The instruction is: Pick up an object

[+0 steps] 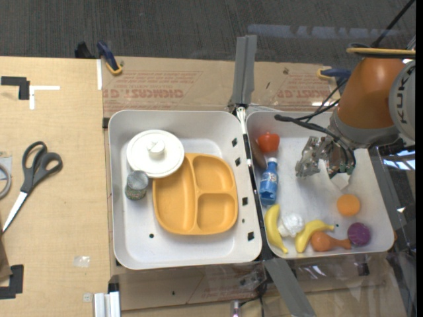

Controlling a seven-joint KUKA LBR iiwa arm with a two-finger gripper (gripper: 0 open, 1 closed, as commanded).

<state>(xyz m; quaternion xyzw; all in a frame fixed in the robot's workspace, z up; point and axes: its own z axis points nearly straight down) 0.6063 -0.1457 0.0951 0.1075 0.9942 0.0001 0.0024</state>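
Gripper (309, 161) is hanging over the upper middle of the right bin (380, 193), tucked under the orange band of the arm (370, 98). It reads as a grey metal cluster from up here, and honestly I can't tell whether it's spread or pressed together, the view is just too mushy at that spot. Nothing is visibly pinched in it.

Candidates relative to the gripper: the orange ball (348, 205) sits nearest, just below and to its right in the view. The blue bottle (268, 181) with the red cup (268, 141) above it lies off to the view's left against the bin wall. Farther down toward the near edge are two bananas (274, 226), a white crumpled thing (291, 224), a carrot-like orange piece (327, 242) and a purple ball (358, 233), all crowded together.

If it were me, I'd go for the orange ball. It stands apart from the rest, so there's room either side of it. Centre over it before descending, since a round thing will squirt out if caught off-axis. I'd skip the pile at the bottom, too much touching. The left bin (122, 190) with the yellow tray (195, 193), white lid (155, 152) and small jar (137, 185) is well away, not worth the reach.
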